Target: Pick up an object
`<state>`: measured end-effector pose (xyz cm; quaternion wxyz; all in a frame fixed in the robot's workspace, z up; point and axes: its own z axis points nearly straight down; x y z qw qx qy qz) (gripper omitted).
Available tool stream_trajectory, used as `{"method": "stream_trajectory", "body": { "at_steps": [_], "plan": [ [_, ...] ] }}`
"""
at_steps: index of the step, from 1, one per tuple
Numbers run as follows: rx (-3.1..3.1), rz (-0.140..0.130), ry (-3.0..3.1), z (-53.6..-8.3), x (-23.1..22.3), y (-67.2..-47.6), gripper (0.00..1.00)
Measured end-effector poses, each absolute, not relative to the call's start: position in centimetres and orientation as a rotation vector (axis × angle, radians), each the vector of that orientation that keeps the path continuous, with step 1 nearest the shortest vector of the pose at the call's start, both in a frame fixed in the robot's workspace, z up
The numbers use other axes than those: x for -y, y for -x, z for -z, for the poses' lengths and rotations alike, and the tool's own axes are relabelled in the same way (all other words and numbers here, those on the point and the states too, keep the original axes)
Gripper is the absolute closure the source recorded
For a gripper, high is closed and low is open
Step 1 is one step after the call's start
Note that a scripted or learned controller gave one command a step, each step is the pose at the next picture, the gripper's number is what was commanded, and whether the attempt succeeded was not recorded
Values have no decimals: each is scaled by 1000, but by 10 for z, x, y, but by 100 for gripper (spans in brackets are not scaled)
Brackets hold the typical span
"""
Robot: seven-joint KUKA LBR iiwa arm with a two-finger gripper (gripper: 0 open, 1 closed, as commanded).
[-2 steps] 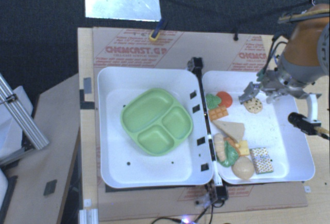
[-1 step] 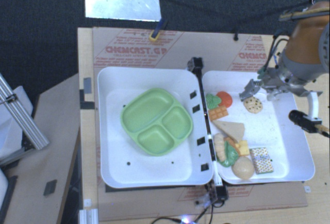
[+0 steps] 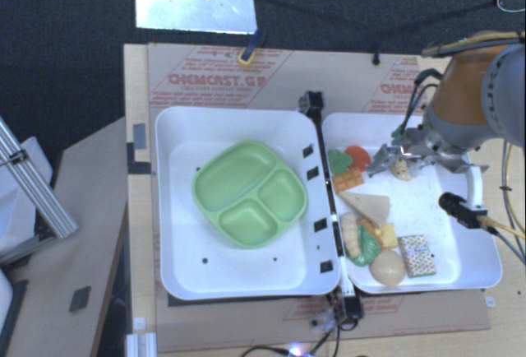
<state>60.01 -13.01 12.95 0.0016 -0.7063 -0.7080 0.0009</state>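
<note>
Between the gripper's (image 3: 396,163) metal fingers a small beige object (image 3: 402,169) seems to sit, yet whether the jaws press on it or merely straddle it cannot be told from this slant. Largest, the arm (image 3: 477,92) reaches over the right bin (image 3: 485,265). Left of that bin stands the left bin (image 3: 173,183), bearing a green divided plate (image 3: 249,193). Within the right bin, the beige object lies in the upper middle, with toy foods nearer the dividing edge: a pale wedge (image 3: 368,205), a round bun (image 3: 387,267), a patterned block (image 3: 417,254), a red piece (image 3: 357,155). By this view the pick is at the grasp stage; lifting remains.
</note>
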Motion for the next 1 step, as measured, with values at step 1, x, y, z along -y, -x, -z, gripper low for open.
{"method": "stream_trajectory", "body": {
  "at_steps": [1],
  "plan": [
    [2224,6,2223,-86,130,-602,0]
  ]
}}
